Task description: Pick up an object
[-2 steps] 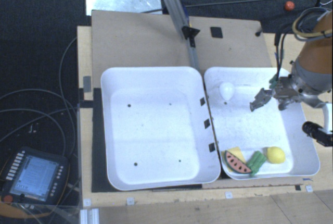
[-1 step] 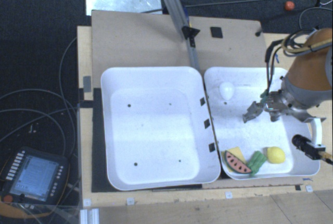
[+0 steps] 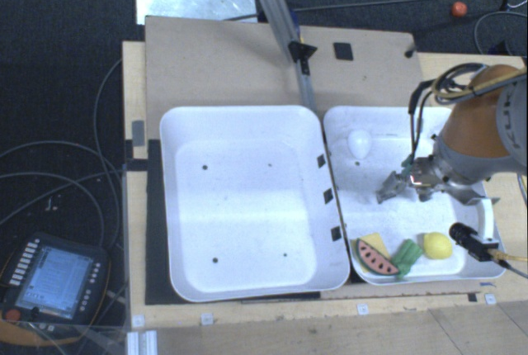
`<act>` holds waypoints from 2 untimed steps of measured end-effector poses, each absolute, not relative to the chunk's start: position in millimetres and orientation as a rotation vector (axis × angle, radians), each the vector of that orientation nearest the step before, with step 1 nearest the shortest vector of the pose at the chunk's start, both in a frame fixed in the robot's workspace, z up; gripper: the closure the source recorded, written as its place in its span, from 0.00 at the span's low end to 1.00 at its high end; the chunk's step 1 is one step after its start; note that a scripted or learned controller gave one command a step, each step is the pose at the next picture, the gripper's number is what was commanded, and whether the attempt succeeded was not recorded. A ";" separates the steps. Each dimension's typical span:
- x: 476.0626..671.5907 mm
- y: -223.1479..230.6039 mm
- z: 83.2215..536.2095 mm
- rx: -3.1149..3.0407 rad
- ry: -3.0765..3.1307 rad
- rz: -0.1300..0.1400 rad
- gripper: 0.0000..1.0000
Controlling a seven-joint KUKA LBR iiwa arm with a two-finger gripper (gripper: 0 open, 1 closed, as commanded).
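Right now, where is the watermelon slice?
The watermelon slice lies in the right bin, at its near edge toward the left corner, right beside the green object, with the lemon farther right.

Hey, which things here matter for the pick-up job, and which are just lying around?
For the job:
- tool, over the right white bin
- white egg-shaped object
- watermelon-slice toy
- green toy
- yellow lemon toy

Lying about:
- left white bin
- handheld control pendant
- small orange ball on the floor
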State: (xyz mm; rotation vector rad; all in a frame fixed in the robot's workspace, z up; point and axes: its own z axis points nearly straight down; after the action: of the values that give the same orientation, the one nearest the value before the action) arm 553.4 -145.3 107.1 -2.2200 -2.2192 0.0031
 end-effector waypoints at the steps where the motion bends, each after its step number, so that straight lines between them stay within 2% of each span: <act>1: 555.0 -145.4 119.7 -2.222 -2.223 -0.002 1.00; 2: 560.1 -148.6 180.9 -2.224 -2.225 -0.004 1.00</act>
State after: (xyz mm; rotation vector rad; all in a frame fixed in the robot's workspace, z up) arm 560.1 -148.6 180.9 -2.2238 -2.2248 -0.0044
